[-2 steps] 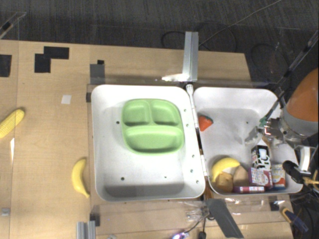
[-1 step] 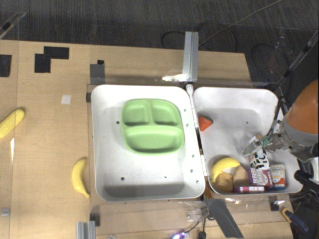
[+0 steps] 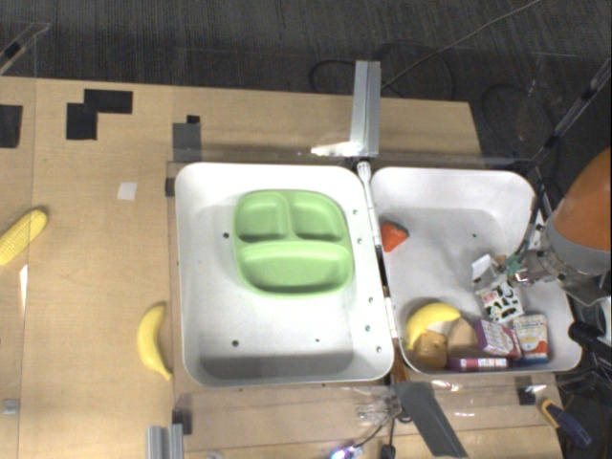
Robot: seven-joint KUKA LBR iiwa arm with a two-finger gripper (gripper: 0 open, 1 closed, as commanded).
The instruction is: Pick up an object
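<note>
My gripper (image 3: 505,273) reaches in from the right, low over the right bin (image 3: 449,204). It sits just above a black-and-white patterned packet (image 3: 500,303). A small silver-white piece (image 3: 483,268) lies at its left tip. In the bin's front corner are a yellow banana (image 3: 430,316), a brown potato-like item (image 3: 430,349), a tan piece (image 3: 463,333), a red-and-white carton (image 3: 531,337) and a purple-edged packet (image 3: 483,361). An orange-red wedge (image 3: 393,236) rests against the bin's left wall.
The left bin (image 3: 206,285) holds a green divided plate (image 3: 291,240). On the bench to the left lie a banana (image 3: 153,340) and a corn cob (image 3: 21,237). The arm's orange band (image 3: 585,210) is at the right edge.
</note>
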